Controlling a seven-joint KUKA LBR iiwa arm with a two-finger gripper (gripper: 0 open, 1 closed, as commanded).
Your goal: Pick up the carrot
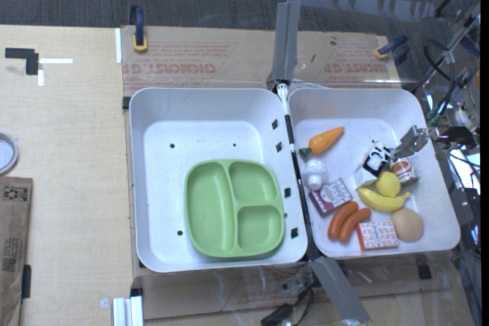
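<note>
Carrot (326, 139) lies apart (gripper (413, 140) near the banana (384, 199)).

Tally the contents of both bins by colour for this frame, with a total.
Green: 1, the divided plate in the left bin
Orange: 1, the carrot
Yellow: 2, banana and lemon
Red: 3, sausages and two packets
Tan: 1, egg
White: 1, small item
Black-and-white: 1, toy
Total: 10
</note>
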